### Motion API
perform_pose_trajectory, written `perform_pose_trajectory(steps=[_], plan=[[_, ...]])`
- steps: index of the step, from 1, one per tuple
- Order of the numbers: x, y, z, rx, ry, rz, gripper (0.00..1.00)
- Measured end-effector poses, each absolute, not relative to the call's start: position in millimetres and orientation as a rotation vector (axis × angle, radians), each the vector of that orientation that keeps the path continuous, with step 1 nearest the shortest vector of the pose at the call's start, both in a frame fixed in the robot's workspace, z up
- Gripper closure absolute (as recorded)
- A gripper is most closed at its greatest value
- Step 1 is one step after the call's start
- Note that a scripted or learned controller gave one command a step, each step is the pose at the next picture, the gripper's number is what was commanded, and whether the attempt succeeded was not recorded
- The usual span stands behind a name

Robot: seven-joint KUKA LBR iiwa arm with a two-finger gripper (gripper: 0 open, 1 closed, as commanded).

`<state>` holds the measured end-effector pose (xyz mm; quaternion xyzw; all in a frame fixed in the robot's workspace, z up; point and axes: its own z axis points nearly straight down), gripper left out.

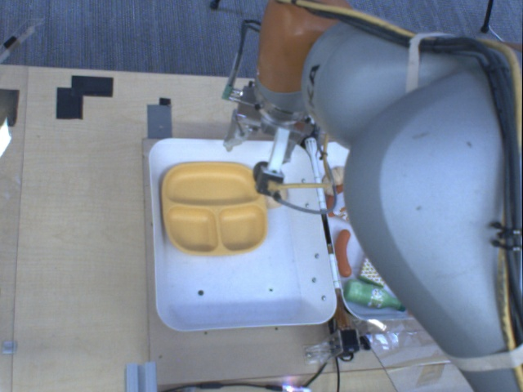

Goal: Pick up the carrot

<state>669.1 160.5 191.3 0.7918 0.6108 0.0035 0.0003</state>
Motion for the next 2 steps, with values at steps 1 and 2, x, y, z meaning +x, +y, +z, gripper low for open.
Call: perform_pose_trajectory(steps=[1,2], plan=[[645.1,195,99,2.379,2.046,0.016,0.00],[578.2,166,110,2.615,1.744,0.023,0.00]])
